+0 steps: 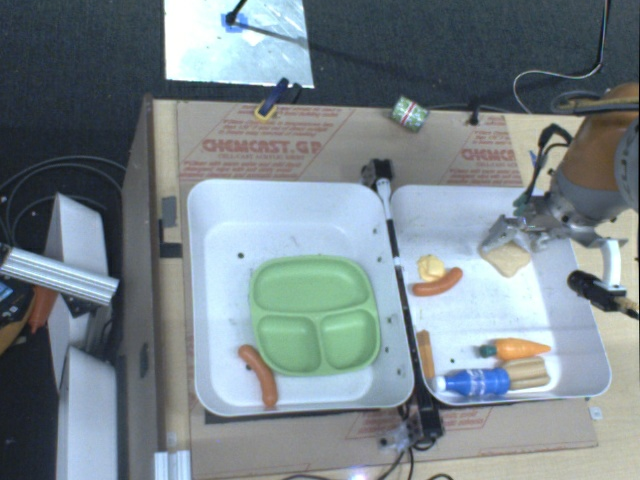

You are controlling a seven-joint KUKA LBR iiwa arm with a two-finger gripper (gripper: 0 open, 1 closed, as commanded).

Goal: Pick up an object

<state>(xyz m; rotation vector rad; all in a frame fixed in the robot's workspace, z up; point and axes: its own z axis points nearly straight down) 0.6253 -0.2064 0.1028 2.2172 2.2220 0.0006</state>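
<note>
In the camera view, the pincer (pixel 507 238) hangs low over the right bin (pixel 575 313), its tips at a beige bread piece (pixel 508 259), though whether they grip it cannot be told.

We get even, bright overhead light; the white bins (pixel 300 208) nearly wash out, glare flares off the foil sheet (pixel 238 28), shadows stay faint, detail slightly soft.

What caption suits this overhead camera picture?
Robot claw poised at a beige block in the right bin; green tray in the left bin.
</note>
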